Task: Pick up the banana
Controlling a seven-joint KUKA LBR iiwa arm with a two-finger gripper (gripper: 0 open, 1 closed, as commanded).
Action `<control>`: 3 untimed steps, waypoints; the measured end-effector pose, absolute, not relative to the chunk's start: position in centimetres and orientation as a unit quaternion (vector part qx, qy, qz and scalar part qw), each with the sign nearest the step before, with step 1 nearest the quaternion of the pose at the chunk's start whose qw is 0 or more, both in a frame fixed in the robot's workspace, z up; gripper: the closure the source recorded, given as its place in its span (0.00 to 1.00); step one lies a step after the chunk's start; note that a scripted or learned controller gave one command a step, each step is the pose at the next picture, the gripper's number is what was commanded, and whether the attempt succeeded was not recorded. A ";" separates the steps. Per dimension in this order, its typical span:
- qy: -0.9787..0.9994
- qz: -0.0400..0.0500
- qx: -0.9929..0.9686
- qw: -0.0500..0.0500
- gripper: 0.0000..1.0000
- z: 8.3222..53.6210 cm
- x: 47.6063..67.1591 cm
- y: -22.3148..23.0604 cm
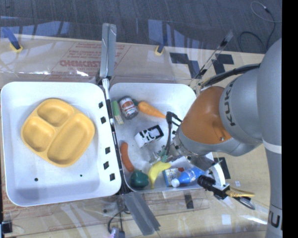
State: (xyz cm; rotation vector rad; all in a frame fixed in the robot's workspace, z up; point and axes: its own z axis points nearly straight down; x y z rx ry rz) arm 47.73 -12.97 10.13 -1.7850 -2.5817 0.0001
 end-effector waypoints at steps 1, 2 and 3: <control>-0.823 0.000 -0.569 0.002 0.00 10.1 47.7 -13.0; -0.824 0.001 -0.566 0.002 1.00 11.1 47.8 -13.0; -0.824 0.001 -0.566 0.002 0.00 11.1 47.8 -12.9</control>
